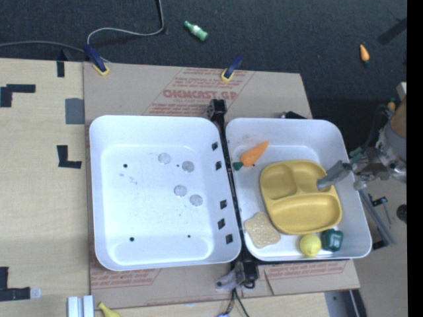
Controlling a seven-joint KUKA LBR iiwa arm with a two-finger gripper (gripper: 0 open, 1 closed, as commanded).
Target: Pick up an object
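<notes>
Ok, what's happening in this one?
The arm reaches in from the right, its gripper over the right bin at the edge of the yellow divided plate. Nothing visibly sits in the gripper. Around the plate lie a toy carrot, a beige cracker-like piece, a lemon and a teal object. The left bin is untouched.

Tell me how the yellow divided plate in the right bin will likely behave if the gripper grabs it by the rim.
The yellow plate looks like rigid moulded plastic, so it should stay stiff and probably light. Broad and shallow, it would likely tilt when held by one edge. Its glossy surface may slip between the fingers of the gripper, which sits at its right rim.
</notes>
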